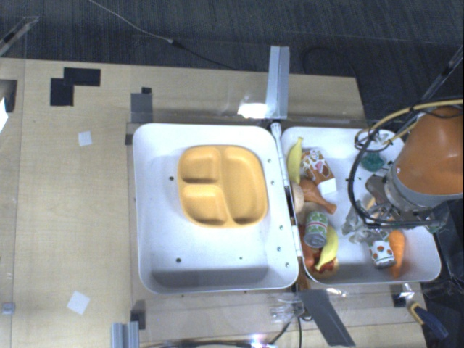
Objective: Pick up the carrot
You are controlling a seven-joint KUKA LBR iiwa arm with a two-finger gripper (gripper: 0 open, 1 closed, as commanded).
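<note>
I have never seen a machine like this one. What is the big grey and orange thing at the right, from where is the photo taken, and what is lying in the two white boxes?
The grey and orange thing is a robot arm. It reaches in from the right, and its gripper hangs low over the right bin. The one camera is fixed above the bench and looks down at a slant.

The left bin holds a yellow plate with compartments. The right bin holds toy food: a banana, a small can and other pieces along its left side. The carrot lies near the bin's front right corner, just beside the gripper. I cannot tell from this view whether anything is held.
</note>
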